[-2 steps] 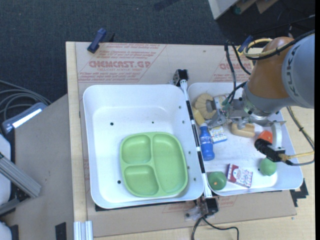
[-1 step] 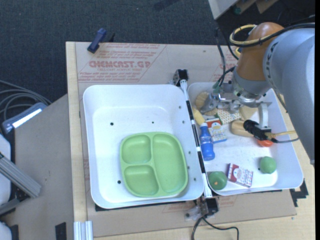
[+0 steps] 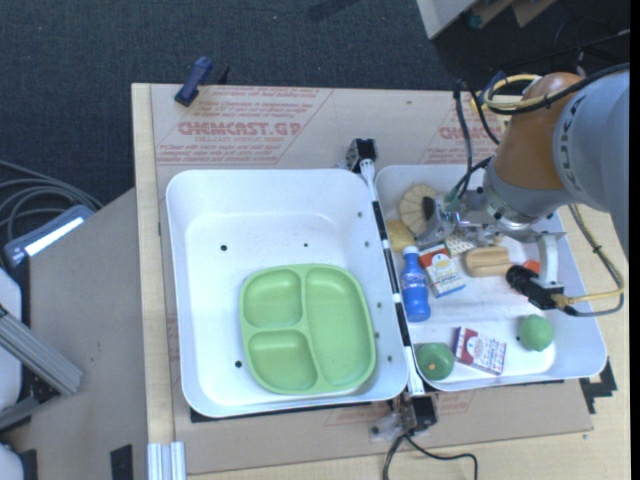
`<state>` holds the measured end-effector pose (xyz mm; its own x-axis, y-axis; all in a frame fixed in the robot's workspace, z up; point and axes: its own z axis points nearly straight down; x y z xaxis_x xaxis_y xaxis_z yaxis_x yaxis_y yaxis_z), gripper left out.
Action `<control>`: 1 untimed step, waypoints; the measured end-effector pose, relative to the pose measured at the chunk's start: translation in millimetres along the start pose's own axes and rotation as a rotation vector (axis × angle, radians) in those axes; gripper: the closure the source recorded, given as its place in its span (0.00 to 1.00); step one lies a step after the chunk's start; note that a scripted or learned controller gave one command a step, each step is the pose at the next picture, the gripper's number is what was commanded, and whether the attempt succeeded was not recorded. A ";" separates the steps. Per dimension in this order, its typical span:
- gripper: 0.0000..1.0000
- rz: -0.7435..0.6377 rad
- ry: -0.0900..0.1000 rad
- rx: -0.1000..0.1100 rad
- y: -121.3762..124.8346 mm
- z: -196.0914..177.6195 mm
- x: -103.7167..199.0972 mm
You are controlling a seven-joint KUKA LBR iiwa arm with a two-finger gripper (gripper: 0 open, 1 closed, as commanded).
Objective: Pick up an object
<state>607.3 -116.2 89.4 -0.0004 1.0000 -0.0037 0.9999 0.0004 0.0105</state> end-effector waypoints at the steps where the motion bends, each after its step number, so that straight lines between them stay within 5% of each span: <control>1: 0.00 0.001 0.004 0.011 -31.3 4.6 17.6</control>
<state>576.1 -98.6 84.5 0.0009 1.0000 0.0001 1.0000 -0.0009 -0.0005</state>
